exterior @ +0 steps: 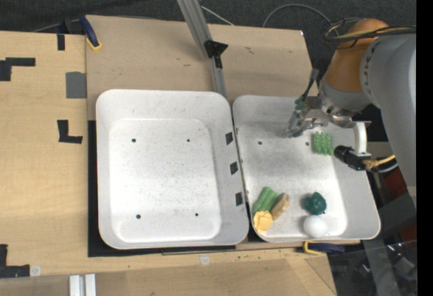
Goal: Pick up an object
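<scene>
My gripper [298, 127] hangs over the far part of the right bin [270, 159], its metal fingertips close to the bin floor. A ridged light-green piece [322, 144] lies just right of it, apart from the fingers. At the near edge of the same bin lie a green and tan corn-like toy [269, 201], a yellow piece [262, 221], a dark green lump [314, 203] and a white ball [314, 226]. Nothing shows between the fingers.
The left bin [162, 166] sits beside the right one, joined by dark clips [234, 167]. A grey metal pole [196, 17] slants in from the top to the bins' far edge. The orange-banded arm [352, 65] fills the right side.
</scene>
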`<state>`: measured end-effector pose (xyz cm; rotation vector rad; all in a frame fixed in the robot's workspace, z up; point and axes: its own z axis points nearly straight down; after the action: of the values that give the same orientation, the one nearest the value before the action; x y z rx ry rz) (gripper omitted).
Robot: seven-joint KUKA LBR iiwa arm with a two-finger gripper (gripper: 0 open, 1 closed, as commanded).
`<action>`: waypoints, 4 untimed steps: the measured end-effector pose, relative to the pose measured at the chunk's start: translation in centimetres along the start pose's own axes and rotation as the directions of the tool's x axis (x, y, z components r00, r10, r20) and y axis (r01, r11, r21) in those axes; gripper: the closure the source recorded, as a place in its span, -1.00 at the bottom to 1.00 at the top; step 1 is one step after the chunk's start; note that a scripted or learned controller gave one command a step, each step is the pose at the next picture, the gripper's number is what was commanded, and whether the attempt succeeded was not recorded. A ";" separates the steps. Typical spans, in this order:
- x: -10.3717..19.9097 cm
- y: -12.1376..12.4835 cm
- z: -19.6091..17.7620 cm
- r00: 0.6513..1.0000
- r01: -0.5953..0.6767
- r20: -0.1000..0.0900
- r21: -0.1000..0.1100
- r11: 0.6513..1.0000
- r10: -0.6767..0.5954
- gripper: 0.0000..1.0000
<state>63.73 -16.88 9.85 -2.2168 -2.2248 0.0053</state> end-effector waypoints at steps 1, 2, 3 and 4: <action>0.0 0.4 -4.3 1.000 -0.002 -0.001 -0.006 1.000 0.002 1.00; -0.6 1.2 -9.3 1.000 -0.002 0.000 -0.008 1.000 0.002 1.00; 0.3 0.8 -14.3 1.000 -0.001 -0.001 -0.007 1.000 0.001 1.00; 5.6 -0.1 -13.0 1.000 0.002 -0.003 -0.001 1.000 -0.002 1.00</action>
<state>63.70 -11.23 22.86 -2.2134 -2.2258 0.0009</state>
